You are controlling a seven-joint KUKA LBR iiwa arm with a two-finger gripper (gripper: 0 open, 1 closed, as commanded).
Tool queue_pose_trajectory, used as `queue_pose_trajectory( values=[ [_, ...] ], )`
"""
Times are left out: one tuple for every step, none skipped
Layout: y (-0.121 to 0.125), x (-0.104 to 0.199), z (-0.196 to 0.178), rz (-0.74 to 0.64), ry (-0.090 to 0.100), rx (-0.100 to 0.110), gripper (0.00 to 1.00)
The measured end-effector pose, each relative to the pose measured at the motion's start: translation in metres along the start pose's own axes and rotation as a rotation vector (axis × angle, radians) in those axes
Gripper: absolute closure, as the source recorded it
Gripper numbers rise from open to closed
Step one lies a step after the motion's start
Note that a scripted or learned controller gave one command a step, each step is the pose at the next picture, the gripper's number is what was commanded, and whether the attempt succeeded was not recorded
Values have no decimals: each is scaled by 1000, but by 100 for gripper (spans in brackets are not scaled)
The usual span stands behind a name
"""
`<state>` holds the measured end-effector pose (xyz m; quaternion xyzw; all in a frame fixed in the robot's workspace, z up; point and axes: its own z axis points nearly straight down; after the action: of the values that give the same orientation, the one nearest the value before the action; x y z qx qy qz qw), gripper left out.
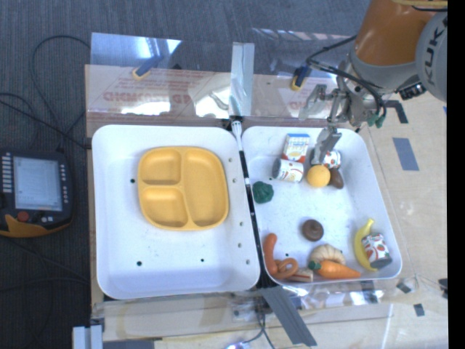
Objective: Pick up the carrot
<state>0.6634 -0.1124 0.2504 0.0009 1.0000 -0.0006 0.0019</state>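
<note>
A handheld control pendant point(34, 193) is lying on the floor at the far left. The left bin point(109, 267) is holding 1 yellow divided plate point(182, 187), sitting roughly centred. The right bin point(381, 195) is holding the clutter: a green item point(262, 192) near its left wall, a hot dog point(272, 251) and a pretzel point(285, 269) at the near left, a chocolate doughnut point(313, 230) mid-bin, a banana point(361, 241) at the right wall.

The carrot point(335, 270) is lying flat at the near edge of the right bin, touching a beige lumpy item point(327, 254) just behind it, leafy end pointing left.

The gripper point(325, 148) is hanging over the far part of that bin, above a lemon point(318, 176) and a small carton point(295, 147), well apart from the carrot. Finger opening: cannot tell; nothing visibly held.

Handling judgement: probably a light, stiff, smooth plastic toy, tapered, so likely slipping if pinched at the tip. Best hold looks like across the thick middle, jaws closing near-to-far.
</note>
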Motion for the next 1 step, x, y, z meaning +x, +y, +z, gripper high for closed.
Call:
queue_pose_trajectory(
  values=[
    [-54,27,5,72,0,0,0]
  ],
)
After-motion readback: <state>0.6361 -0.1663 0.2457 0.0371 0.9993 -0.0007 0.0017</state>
